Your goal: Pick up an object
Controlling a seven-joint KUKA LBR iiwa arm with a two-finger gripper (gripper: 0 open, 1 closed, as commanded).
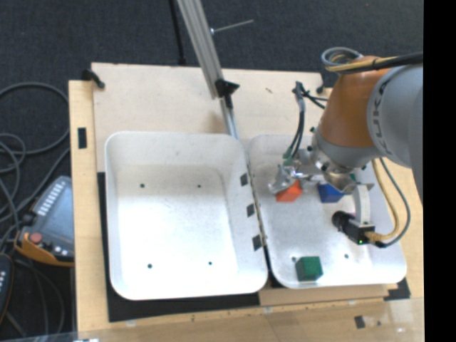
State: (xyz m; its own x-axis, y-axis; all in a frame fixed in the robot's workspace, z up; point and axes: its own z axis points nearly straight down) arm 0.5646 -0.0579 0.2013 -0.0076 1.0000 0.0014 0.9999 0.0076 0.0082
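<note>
Green block [308, 267] sits nearest the camera, at the front edge of the right bin [385, 266], well apart from the arm. Camera view: end effector [285, 180] is low over the rear of the right bin, just beside or touching an orange block [288, 194]; cannot tell how far it is open, nor whether anything is held. Blue block [328, 192] lies just right of the orange one, partly under the wrist. Judged risk: a descent off-centre would push the orange block toward the bin divider instead of gripping it, or the blue block could be nudged along. Left bin [125, 155] stands beside. Metal strut [203, 41] rises behind, cables [25, 137] and a pendant [50, 219] lie left of the tabletop [157, 91]; none obstruct the approach
</note>
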